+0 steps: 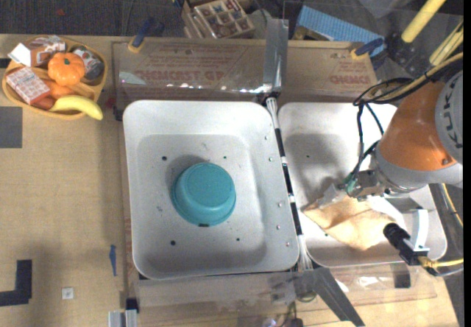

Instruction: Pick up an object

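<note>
A teal bowl (pixel 204 193) lies upside down in the middle of the left white bin (pixel 147 134). A flat, crumpled tan piece, like paper or cloth (pixel 347 221), lies near the front of the right white bin (pixel 309 127). My gripper (pixel 346 188) hangs low over the right bin, just at the tan piece's upper edge, with the grey and orange arm reaching in from the right. I cannot tell whether it touches the tan piece.
A wooden dish with toy fruit, a small pumpkin and a banana (pixel 55 79) sits on the bench at the far left. Cardboard walls (pixel 191 68) stand behind both bins. A metal divider (pixel 283 171) runs between the bins.
</note>
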### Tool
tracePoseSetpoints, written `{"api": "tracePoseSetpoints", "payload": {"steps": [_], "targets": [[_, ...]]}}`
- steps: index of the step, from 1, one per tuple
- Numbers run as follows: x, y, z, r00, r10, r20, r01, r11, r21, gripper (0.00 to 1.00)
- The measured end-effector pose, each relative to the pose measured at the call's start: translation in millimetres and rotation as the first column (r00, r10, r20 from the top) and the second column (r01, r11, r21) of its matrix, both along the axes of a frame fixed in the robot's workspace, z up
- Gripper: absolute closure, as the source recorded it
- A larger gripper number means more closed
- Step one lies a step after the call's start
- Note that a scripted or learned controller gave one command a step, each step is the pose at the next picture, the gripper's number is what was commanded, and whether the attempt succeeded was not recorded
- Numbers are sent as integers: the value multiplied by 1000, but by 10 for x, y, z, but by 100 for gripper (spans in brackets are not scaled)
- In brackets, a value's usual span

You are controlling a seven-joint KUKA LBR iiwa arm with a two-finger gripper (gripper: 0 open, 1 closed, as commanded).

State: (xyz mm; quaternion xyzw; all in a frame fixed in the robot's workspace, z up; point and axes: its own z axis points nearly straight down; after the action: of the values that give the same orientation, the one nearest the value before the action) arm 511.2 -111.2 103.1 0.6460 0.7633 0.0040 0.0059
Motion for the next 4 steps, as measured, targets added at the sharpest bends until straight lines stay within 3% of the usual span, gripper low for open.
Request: {"api": "tracePoseSetpoints", "payload": {"steps": [1, 2, 3, 4], "targets": [[0, -14, 95, 1000, -3, 1, 3, 1000, -1, 100], [2, -14, 98, 1000, -3, 2, 3, 1000, -1, 0], [107, -81, -127, 1000, 10, -4, -10, 1000, 1, 0], [119, -84, -21, 1000, 7, 1, -7, 1000, 3, 100]]}}
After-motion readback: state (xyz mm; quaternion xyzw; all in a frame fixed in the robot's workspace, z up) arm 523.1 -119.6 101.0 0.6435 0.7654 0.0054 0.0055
